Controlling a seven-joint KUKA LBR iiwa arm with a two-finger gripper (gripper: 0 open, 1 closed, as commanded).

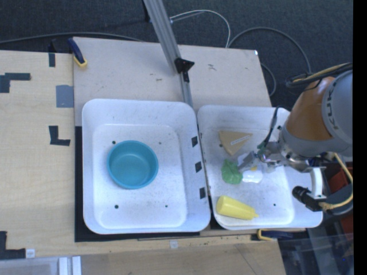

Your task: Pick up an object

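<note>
A: Gripper (252,164) is what we are looking at first. It is reaching in from the right and hanging low over the right bin (281,213), its tip sitting between the green object (231,172) and a small white object (252,177).

B: Are we seeing anything held between its fingers?

A: We are not. The tip is too small and dark in this view, so we are saying we cannot tell whether the jaws are open or closed, or whether they are touching either object.

B: Where are the things in that bin lying?

A: We are seeing a tan wedge-shaped piece (232,140) toward the far side, the green object just below it near the middle, the white object just beside the green one on its right, and a yellow object (235,208) lying on its side near the front edge, well apart from the gripper.

B: And the left bin (97,211)?

A: We are finding a blue bowl (133,164) sitting upright in it, left of centre.

B: Anything else?

A: We are noticing the arm's orange band (309,116) at the right, above the wrist, and a grey pole (166,30) slanting down toward the gap between the two bins
</note>
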